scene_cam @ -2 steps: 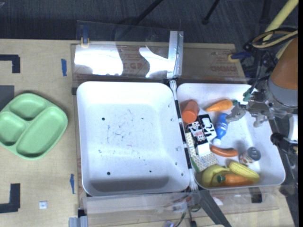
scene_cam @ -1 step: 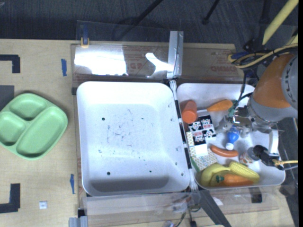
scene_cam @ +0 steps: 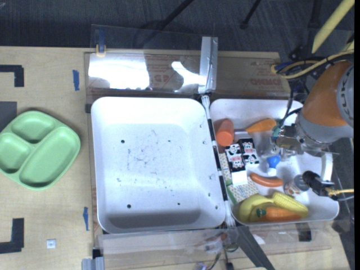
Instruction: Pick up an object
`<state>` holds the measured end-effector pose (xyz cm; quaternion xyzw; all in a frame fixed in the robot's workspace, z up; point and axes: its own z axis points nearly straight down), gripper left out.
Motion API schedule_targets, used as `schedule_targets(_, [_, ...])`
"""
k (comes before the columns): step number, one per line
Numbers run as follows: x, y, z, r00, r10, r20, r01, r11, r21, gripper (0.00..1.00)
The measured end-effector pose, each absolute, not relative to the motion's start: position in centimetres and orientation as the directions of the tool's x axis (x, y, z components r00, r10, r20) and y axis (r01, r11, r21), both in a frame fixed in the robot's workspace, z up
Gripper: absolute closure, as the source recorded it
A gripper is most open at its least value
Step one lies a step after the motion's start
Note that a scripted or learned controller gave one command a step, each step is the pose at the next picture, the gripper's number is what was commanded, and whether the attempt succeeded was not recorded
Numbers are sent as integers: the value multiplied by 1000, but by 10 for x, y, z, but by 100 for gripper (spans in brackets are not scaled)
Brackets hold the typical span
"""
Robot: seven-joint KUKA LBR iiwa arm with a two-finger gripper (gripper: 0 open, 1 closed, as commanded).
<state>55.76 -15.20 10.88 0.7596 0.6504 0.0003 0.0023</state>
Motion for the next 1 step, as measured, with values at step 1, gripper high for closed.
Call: schedule_targets(1, [610, -113, 228, 257, 966, -1, 966, -257, 0, 100])
